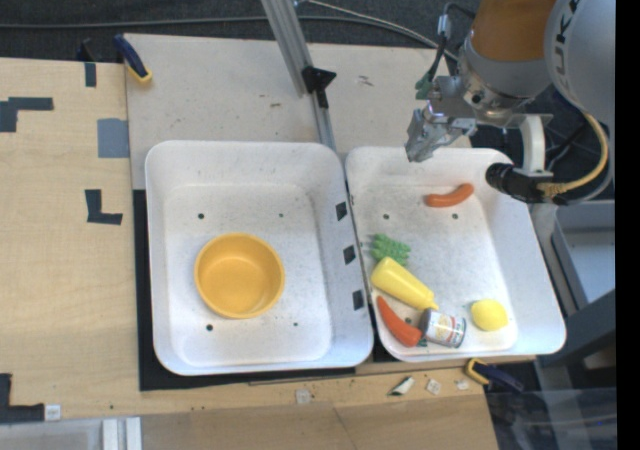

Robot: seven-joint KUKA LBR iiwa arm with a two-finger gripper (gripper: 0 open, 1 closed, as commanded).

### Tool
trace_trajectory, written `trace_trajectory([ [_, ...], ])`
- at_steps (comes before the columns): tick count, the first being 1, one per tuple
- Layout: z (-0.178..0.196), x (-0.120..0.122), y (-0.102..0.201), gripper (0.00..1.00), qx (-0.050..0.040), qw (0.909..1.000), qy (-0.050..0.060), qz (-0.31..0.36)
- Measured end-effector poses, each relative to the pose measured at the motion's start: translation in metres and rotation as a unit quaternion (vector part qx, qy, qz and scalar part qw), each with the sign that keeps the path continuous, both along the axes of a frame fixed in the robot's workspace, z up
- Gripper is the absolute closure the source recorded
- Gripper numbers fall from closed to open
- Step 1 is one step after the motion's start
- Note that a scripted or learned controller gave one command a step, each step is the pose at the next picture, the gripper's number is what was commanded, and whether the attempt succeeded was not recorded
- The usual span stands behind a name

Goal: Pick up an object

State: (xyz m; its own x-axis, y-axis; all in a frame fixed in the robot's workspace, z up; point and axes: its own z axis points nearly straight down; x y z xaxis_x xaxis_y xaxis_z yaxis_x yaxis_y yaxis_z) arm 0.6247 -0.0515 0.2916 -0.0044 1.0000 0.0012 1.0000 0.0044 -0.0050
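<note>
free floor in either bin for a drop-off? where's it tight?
Left bin: bare floor along the far wall and to the right of the yellow bowl. Right bin: open middle strip between the orange sausage and the lemon. Crowded: near-left corner, where green piece, yellow bottle, carrot and small jar bunch together. Gripper hangs over the far edge.

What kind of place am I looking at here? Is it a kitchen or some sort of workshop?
Most likely a robotics lab bench, not a kitchen. A grey and orange robot arm reaches over two white bins, which hold toy-like items such as a yellow bowl and an orange sausage.
</note>
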Motion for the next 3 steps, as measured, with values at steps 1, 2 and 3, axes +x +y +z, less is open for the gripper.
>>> trace_trajectory([
  [1,-0.029,-0.024,0.044,1.0,0.0,1.0,0.001,0.001],
  [2,-0.053,-0.053,0.091,1.0,-0.0001,1.0,0.002,0.001],
  [3,-0.069,-0.08,0.146,1.0,-0.0001,1.0,0.003,0.001],
])
